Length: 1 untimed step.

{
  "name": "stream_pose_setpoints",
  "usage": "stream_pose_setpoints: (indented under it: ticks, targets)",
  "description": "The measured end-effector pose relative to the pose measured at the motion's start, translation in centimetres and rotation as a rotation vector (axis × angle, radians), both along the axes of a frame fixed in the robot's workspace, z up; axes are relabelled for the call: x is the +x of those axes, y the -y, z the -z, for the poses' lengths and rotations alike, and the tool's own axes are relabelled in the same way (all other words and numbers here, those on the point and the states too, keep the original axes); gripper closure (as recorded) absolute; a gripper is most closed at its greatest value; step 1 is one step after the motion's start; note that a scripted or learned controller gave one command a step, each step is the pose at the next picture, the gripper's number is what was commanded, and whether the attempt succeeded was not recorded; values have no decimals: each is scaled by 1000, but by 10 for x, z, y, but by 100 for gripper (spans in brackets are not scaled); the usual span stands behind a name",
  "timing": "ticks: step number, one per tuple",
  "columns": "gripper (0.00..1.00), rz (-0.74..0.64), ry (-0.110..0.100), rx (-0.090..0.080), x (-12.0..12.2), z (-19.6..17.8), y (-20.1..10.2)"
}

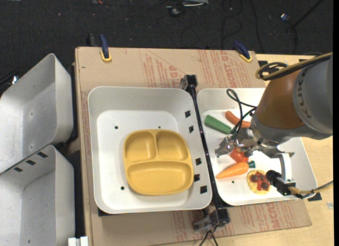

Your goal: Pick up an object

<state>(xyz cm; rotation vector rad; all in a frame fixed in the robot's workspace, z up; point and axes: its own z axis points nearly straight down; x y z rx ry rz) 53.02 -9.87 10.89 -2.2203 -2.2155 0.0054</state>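
Note:
My gripper (231,147) hangs low over the middle of the right bin (302,192), under the orange-banded wrist (283,110). A red toy (239,156) lies right beside or under it; whether they touch I cannot tell. An orange carrot (232,170) lies just in front of the gripper. A green stick-shaped toy (217,123) lies behind and to its left. Beside the green toy a second orange piece (233,116) is partly covered by the arm's cables. A yellow-and-red toy (258,181) rests near the bin's front edge.
The left bin (106,117) holds a yellow divided plate (157,161). A black divider (200,139) runs between the two bins. Grey-white containers (32,133) stand off the bench to the left. Cables loop around the wrist.

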Motion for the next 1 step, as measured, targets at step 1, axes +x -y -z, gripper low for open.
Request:
stream_pose_setpoints:
  ticks: [1]
  targets:
    - [0,-1,2,0,-1,18,0]
